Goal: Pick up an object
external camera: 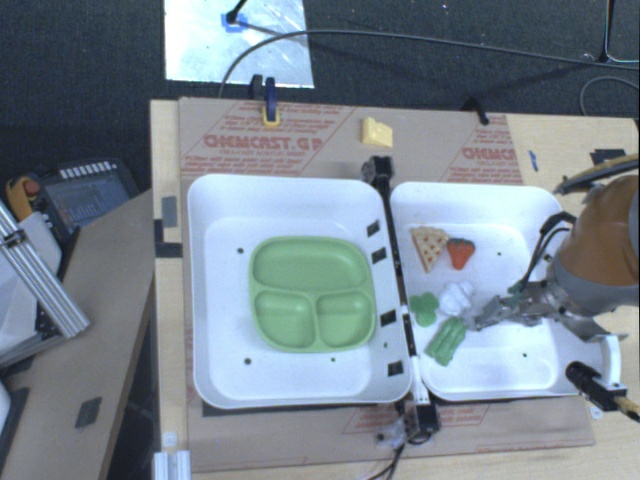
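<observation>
Camera view. Left bin (215, 268): one green divided tray (312, 293), lying flat at its middle. Right bin (520, 213): pizza slice toy (430, 246) touching a red strawberry toy (460, 254) near the far wall; green round piece (424, 309), small white object (457, 296) and green pickle-shaped toy (446, 340) grouped near the divider. Gripper (482, 317): low, just beside the white object; grip state cannot be told. Yellow block (377, 132): on cardboard behind the bins.

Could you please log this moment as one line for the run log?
end effector: low in right bin | beside white object and green object | green tray: left bin
</observation>
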`<state>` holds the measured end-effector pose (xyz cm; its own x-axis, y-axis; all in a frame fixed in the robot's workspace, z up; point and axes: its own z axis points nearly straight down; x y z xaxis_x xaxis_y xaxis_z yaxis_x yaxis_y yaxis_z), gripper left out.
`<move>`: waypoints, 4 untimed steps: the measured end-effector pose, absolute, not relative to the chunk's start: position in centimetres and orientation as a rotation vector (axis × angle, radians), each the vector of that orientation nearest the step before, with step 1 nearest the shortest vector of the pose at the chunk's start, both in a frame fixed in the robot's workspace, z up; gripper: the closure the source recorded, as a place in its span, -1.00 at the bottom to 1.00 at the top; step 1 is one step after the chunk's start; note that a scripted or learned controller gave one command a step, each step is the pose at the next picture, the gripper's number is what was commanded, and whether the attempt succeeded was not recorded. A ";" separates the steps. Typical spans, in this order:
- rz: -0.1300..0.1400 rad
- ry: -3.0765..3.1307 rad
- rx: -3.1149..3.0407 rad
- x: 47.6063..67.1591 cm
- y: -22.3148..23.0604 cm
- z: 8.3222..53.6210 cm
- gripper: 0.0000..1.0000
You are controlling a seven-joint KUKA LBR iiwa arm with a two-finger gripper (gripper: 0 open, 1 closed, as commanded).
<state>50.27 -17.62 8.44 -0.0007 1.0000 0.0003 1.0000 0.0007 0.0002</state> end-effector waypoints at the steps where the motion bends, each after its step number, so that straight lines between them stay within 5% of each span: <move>1: -0.003 -2.225 -2.223 50.4 -17.7 9.6 1.00; 4: -0.003 -2.230 -2.220 50.5 -18.0 20.4 1.00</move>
<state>50.50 -18.01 20.36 -0.0044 1.0000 -0.0019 1.0000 0.0044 0.0049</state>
